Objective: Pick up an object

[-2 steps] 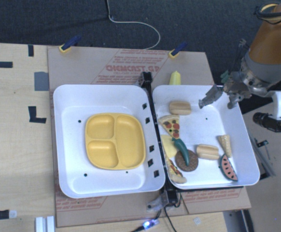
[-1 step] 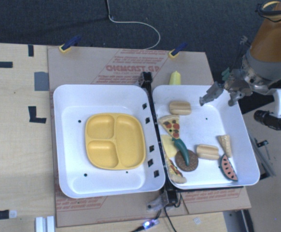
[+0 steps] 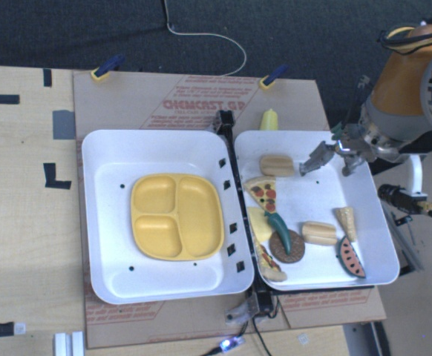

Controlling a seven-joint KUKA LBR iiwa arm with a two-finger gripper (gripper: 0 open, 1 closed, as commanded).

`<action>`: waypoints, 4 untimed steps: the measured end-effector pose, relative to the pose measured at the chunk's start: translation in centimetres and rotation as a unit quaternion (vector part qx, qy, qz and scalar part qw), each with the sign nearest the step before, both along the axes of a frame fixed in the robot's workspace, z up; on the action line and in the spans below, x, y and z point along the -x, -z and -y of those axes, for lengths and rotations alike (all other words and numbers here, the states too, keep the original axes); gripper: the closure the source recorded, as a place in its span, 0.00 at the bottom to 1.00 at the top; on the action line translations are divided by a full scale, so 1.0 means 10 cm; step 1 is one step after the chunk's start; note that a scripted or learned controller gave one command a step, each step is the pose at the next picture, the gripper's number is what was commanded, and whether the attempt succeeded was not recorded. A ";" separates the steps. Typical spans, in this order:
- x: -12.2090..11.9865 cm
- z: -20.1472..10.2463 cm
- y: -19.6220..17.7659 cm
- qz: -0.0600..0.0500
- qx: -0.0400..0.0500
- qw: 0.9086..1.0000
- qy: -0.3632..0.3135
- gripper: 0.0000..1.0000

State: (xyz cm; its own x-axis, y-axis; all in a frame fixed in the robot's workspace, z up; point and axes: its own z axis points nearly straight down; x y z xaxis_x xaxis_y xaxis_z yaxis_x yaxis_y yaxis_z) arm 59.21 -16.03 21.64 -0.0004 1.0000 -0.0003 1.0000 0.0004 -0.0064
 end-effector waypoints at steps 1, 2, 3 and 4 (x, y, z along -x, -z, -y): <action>0.02 -0.09 0.62 -0.001 -0.001 1.000 -0.001 0.00; 0.08 -0.04 1.09 0.000 0.000 1.000 0.000 0.00; 0.08 -0.05 1.31 0.003 0.001 1.000 -0.001 0.00; 0.07 -0.05 1.21 0.004 0.001 1.000 -0.001 1.00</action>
